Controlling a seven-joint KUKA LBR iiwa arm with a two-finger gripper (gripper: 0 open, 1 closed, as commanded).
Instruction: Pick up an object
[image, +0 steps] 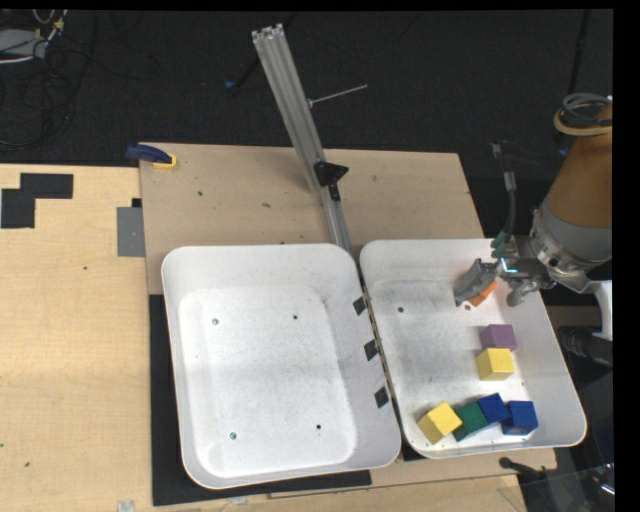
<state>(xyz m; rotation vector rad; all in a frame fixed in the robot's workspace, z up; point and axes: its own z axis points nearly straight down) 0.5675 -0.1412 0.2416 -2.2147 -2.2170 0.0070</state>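
Jaws (492, 284) pinching orange piece (484, 291); purple block (499, 336), yellow block (494, 363) near.

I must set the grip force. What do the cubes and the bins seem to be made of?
Yellow cube and purple cube: probably painted wood or hard plastic; flat matte faces, sharp edges. Right bin and left bin: likely thin moulded plastic, white and slightly glossy, with rounded rims. Neither can be confirmed by look alone.

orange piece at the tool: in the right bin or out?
In. The orange piece lies over the right bin's floor, inside its upper rim, by the tool.
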